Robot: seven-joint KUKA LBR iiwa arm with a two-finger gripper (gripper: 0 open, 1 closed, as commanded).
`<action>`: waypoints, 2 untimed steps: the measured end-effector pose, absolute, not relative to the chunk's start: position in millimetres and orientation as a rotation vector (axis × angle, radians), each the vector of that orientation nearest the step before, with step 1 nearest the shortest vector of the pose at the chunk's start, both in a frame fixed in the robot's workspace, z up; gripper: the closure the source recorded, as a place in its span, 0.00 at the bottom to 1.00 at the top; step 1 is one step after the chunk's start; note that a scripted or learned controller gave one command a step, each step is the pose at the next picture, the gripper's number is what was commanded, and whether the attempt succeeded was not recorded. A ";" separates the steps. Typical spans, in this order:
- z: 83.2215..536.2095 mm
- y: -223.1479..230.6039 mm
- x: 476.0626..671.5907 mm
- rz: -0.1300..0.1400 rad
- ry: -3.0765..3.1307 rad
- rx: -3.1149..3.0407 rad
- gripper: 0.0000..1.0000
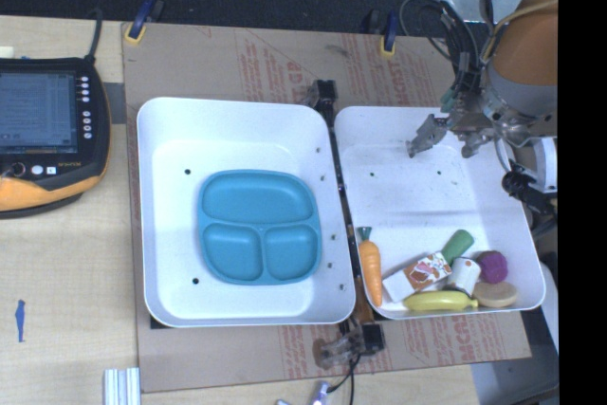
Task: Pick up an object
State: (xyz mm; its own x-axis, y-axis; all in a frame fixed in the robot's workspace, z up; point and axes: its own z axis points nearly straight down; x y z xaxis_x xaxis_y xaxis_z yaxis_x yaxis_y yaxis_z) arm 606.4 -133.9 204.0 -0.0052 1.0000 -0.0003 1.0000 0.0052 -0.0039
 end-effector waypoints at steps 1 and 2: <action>90.9 -192.2 576.0 0.008 -2.224 -2.214 0.00; 109.6 -212.6 497.4 0.005 -2.226 -2.215 0.00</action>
State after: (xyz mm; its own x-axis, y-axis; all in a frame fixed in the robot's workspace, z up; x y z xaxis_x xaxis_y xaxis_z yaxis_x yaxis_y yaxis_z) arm 497.4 -212.6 109.6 -0.0049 1.0000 -0.0009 1.0000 0.0049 -0.0035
